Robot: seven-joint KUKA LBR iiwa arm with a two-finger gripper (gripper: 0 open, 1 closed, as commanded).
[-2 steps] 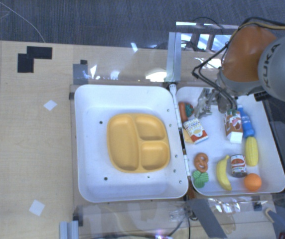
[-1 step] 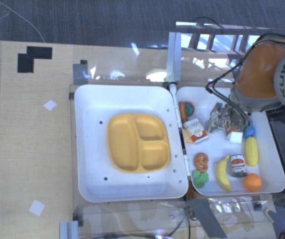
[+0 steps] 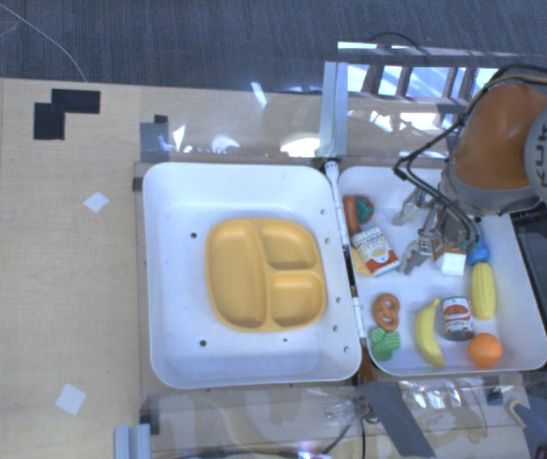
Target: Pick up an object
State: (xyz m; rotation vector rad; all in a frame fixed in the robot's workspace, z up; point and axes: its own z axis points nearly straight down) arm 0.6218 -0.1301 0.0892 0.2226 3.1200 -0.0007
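My gripper (image 3: 426, 253) hangs over the middle of the right bin (image 3: 527, 285), below the grey arm with its orange band (image 3: 492, 149). Its fingers stand open with nothing between them. A small snack box (image 3: 373, 251) lies just to its left, and a white cube (image 3: 453, 264) and a blue piece (image 3: 477, 251) lie just to its right. Around these sit a carrot (image 3: 355, 208), a pretzel (image 3: 385, 309), a green broccoli piece (image 3: 382, 342), a banana (image 3: 428, 333), a small can (image 3: 457, 318), a corn cob (image 3: 483, 290) and an orange (image 3: 485, 350).
The left bin (image 3: 173, 256) holds a yellow divided plate (image 3: 265, 273). A raised rim (image 3: 342, 256) separates the two bins. A metal frame (image 3: 403, 75) stands behind the right bin. Bare wooden bench (image 3: 54, 256) lies to the left.
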